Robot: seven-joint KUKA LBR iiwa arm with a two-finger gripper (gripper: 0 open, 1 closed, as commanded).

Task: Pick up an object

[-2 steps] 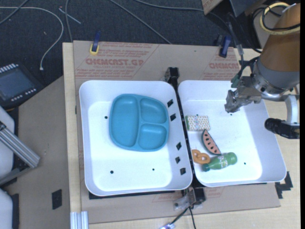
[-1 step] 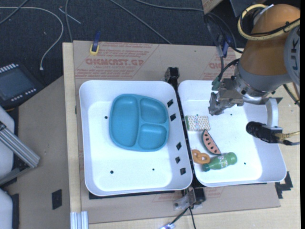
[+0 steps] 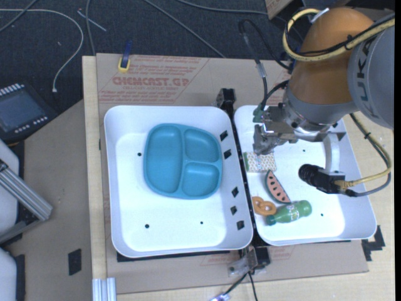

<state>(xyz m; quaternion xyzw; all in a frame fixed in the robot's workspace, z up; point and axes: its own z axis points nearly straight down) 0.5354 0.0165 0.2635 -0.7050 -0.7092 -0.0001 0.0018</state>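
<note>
While the arm reaches in from the right, two white bins sit side by side holding a few small things.

Left bin (image 3: 125, 137) holds a blue divided plate (image 3: 183, 160), lying flat near its middle. Right bin (image 3: 357, 218) holds a patterned square pad (image 3: 261, 162) by its left wall, a watermelon slice toy (image 3: 276, 186) just below it, then an orange pretzel-like piece (image 3: 262, 206) touching a green bottle (image 3: 291, 211). Gripper (image 3: 264, 142) hangs just above the pad; whether its jaws are apart or together cannot be told. Nothing is seen between them.
</note>
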